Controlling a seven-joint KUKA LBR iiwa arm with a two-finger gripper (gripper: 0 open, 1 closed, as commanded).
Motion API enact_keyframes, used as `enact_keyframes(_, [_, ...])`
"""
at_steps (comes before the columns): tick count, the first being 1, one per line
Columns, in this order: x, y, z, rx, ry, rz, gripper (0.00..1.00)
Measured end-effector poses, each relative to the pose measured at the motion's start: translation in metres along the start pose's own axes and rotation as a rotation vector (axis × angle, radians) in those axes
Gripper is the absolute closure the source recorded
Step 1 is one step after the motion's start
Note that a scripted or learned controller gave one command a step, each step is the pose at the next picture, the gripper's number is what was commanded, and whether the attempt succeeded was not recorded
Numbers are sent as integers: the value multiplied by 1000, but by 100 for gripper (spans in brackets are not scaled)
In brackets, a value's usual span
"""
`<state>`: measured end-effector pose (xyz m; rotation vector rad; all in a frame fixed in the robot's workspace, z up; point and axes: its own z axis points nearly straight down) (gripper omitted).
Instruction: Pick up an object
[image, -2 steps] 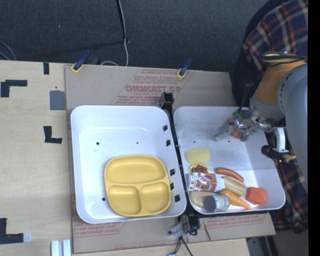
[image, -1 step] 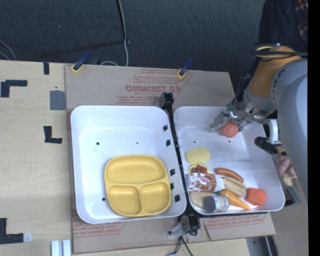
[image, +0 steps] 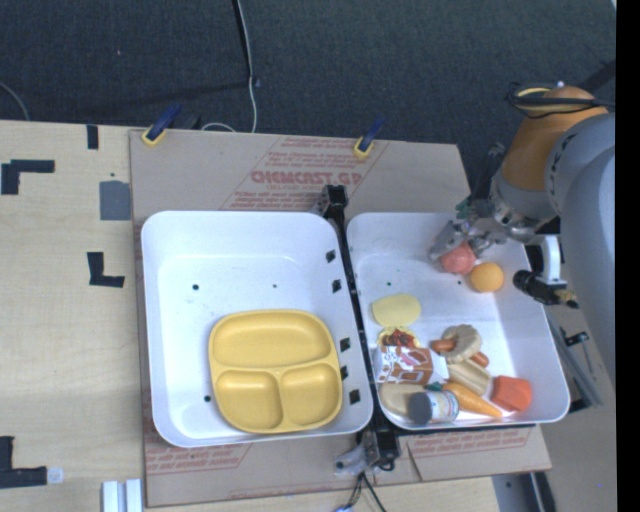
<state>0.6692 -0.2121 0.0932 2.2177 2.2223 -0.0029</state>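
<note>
White bins (image: 175, 250) — a yellow tray (image: 275, 368) in the left one; pink ball (image: 458, 260), orange ball (image: 487, 277) and red block (image: 511, 393) in the right.

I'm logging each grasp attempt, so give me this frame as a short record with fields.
left bin: holds a yellow divided tray
right bin: toy food heaped near the front
gripper: over the right bin's far side, at a pink-red piece
beside it: orange ball
grasp: cannot be judged
</note>
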Motion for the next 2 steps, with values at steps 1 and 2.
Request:
enact_keyframes(1, [55, 1, -73, -4, 4, -3, 100])
enact_keyframes(2, [125, 0, -91, 2, 6, -5, 100])
